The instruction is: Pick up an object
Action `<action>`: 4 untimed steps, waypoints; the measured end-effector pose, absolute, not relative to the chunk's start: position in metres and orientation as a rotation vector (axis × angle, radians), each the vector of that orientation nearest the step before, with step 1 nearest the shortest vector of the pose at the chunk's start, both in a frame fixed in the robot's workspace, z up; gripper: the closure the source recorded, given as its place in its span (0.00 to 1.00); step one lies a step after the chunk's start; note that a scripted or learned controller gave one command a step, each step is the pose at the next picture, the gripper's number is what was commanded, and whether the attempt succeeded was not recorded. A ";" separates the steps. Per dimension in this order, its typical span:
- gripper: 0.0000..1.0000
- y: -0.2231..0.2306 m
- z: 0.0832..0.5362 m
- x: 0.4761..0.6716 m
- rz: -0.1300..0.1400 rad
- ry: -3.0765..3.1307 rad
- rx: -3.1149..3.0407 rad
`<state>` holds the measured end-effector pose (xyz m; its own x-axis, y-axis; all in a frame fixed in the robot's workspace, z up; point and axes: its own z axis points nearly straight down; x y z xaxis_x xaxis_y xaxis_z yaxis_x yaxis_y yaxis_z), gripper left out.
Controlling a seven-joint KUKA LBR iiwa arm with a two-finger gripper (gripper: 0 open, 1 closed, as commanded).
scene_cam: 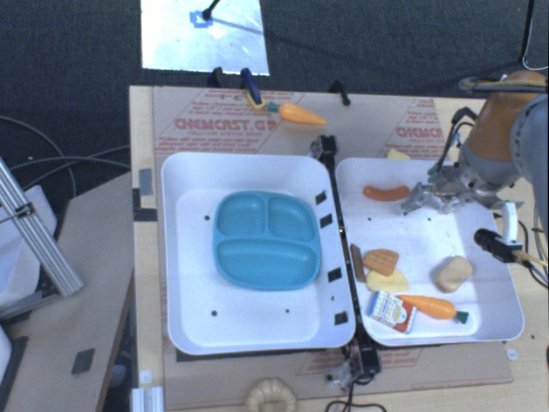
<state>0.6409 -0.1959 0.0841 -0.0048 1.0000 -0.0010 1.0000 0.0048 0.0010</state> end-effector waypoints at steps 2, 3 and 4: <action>1.00 -0.196 0.140 0.643 0.004 2.222 2.215; 1.00 -0.192 0.202 0.650 0.006 2.223 2.211; 1.00 -0.192 0.227 0.652 0.005 2.225 2.211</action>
